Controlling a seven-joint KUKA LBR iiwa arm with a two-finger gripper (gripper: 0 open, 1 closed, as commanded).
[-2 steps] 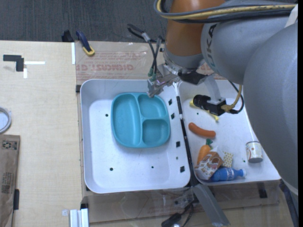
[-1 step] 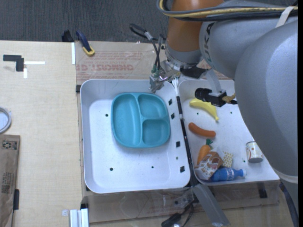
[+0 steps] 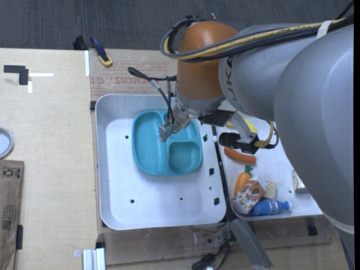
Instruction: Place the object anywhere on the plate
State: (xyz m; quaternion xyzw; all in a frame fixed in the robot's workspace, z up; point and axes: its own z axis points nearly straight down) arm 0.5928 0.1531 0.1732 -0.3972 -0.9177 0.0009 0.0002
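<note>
Start at the shallow white left bin (image 3: 115, 198): the teal plastic divided plate (image 3: 151, 145) lies in its upper middle and nothing rests on it yet.

The gripper (image 3: 165, 131) hangs over the plate's upper right part, close to the surface. You can't tell whether it's apart or together, or whether it has anything clamped; too small and dark here.

Right of the plate, across the divider, is the white right bin (image 3: 281, 165) with the loose items. Which one is "the object" isn't certain.

- **Likeliest pick, imo:** the orange-red sausage-shaped toy (image 3: 239, 156), as it's nearest the plate.
    - **Handling:** prob. light, smooth plastic or rubber, a bit slippery, not fragile. Take it at mid-length, across the narrow width.
    - **Lie:** long axis approx. left-right, with the far end dipping slightly away from the plate.
- **Below the sausage:** the orange carrot-shaped toy (image 3: 242, 181) is a similar light item. Its long axis runs steeper, with the narrow end away from the plate's level, toward the bin's near rim.
- **Next to the carrot:** the crinkled printed snack packet (image 3: 249, 194) touches it and looks soft, so a poor grip. The blue plastic bottle (image 3: 271, 207), lying flat, sits furthest from the plate.
</note>
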